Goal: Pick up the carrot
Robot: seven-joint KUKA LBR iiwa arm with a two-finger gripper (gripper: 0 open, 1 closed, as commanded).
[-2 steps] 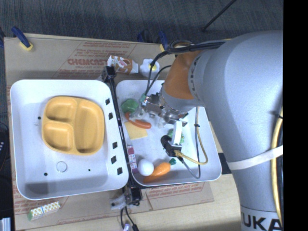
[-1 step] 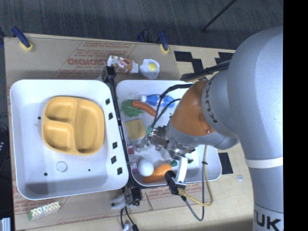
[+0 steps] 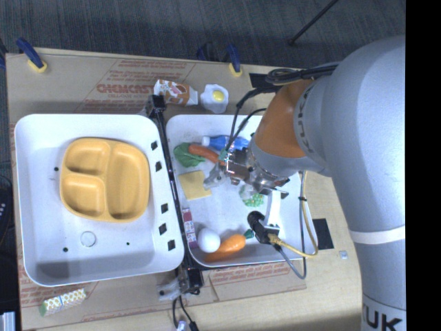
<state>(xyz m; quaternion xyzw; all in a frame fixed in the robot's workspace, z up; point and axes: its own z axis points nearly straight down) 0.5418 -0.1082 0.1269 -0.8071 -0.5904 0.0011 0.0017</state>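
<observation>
In the right bin of two, one carrot is lying at six o'clock, touching one white egg; the gripper is hovering near centre, its state impossible to tell.

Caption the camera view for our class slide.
Gripper over the right bin near a carrot; yellow divided plate in the left bin.
</observation>
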